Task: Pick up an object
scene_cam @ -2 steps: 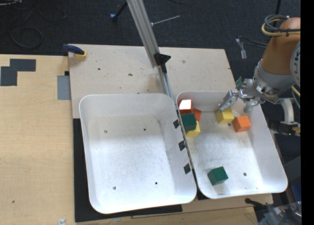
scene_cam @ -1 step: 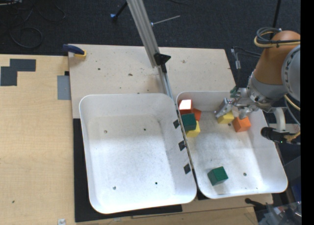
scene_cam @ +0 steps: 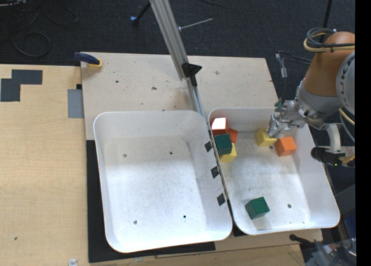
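Two white bins sat side by side on the tabletop (scene_cam: 139,85), and every loose object lay in the right bin (scene_cam: 313,212); the left bin (scene_cam: 116,143) held nothing we could pick out. We took this to be a sorting layout, with the blocks gathered where the arm could reach them. Against the dividing wall, near the middle of the frame, an orange block (scene_cam: 232,135), a green block (scene_cam: 222,142) and a yellow block (scene_cam: 228,153) clustered together, touching. A second green block (scene_cam: 257,207) lay alone toward the lower right. The likeliest targets, we judged, were the small yellow block (scene_cam: 265,138) and the orange cube (scene_cam: 285,146), right of centre near the bin's upper rim.

The arm (scene_cam: 324,79) reached in from the right edge, bent downward, and the gripper (scene_cam: 278,127) hung low between those two, just above or touching the yellow one. We could not tell whether the jaws were open or closed, nor whether anything sat between them.
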Tool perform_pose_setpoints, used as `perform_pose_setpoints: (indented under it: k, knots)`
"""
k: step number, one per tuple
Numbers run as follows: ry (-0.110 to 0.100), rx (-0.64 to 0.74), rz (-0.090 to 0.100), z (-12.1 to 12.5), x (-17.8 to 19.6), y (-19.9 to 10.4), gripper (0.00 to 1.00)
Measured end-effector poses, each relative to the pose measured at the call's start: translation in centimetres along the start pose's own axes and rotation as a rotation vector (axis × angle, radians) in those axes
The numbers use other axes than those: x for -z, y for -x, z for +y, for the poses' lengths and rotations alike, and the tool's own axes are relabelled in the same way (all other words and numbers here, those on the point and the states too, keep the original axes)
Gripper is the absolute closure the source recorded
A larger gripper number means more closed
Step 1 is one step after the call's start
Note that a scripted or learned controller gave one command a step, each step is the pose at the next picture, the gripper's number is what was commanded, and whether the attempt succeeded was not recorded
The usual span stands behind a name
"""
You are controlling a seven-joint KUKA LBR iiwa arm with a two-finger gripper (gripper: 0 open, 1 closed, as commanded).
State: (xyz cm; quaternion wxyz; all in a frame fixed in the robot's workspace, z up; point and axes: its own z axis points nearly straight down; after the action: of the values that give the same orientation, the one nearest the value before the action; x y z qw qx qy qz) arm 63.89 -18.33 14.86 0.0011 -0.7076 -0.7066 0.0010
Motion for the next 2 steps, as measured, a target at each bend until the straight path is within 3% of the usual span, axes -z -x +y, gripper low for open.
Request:
perform_pose_setpoints:
  k: [1, 2]
  knots:
    - [0.006, -0.001, -0.001, -0.9, 5.2, -0.3, 1.00]
    - [0.004, 0.000, -0.001, -0.8, 7.4, -0.2, 1.00]
